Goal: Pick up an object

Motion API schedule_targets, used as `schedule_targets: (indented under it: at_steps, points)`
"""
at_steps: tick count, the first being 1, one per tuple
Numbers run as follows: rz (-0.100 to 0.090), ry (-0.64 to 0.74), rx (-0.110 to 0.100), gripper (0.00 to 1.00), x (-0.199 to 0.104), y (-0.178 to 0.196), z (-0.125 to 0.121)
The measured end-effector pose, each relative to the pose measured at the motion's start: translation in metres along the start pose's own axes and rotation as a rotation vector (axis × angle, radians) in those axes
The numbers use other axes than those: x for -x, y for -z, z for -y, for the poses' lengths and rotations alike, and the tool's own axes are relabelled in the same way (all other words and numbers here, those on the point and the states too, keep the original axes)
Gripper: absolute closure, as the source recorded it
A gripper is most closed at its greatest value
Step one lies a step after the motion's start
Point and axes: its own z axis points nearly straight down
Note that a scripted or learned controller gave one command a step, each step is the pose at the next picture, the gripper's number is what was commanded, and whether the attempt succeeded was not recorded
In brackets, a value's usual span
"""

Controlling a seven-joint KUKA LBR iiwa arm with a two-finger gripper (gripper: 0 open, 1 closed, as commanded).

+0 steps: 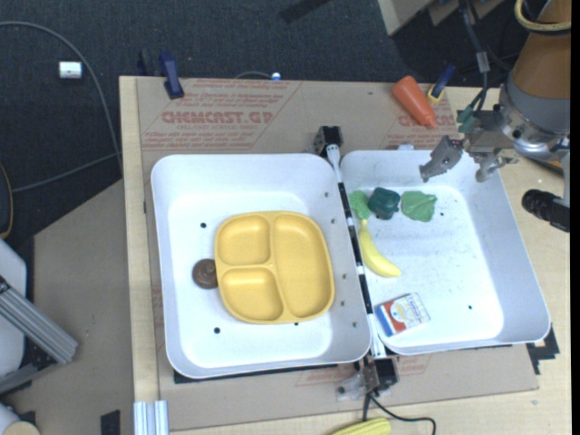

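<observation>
**Open claw above the right bin, nothing in it**

Camera view, from above: two white bins sit side by side on a bench covered with brown board. The left bin [172, 243] holds a yellow divided tray [272, 266] lying flat near its middle, with a small brown round thing [205, 274] touching the tray's left edge and partly tucked under it.

The right bin [507, 270] holds the loose things. Near its upper left lie three green pieces close together: a pale green piece [361, 204] against the divider, a dark green block [384, 201] beside it, and a flat green leaf shape [419, 206] just to the right of that. A banana [374, 256] lies below them along the bin's left wall. A small card or packet with red, white and blue print [402, 314] rests near the bin's lower edge.

The arm comes in from the right, its orange band [546, 62] at the upper right corner. The claw [462, 159] hangs over the top end of the right bin, above and to the right of the green pieces. Its two fingers stand spread apart with only the bin showing between them; it grips nothing. How high it sits above the bin floor is hard to judge from this angle.

An orange carrot-like thing [414, 101] lies on the board beyond the bins.
</observation>
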Motion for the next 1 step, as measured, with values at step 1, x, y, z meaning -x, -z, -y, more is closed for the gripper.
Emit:
schedule_targets:
  at_steps: [1]
  points:
    - [-0.001, 0.0, -0.002, 0.0, 0.0085, -0.0782, -0.0354]
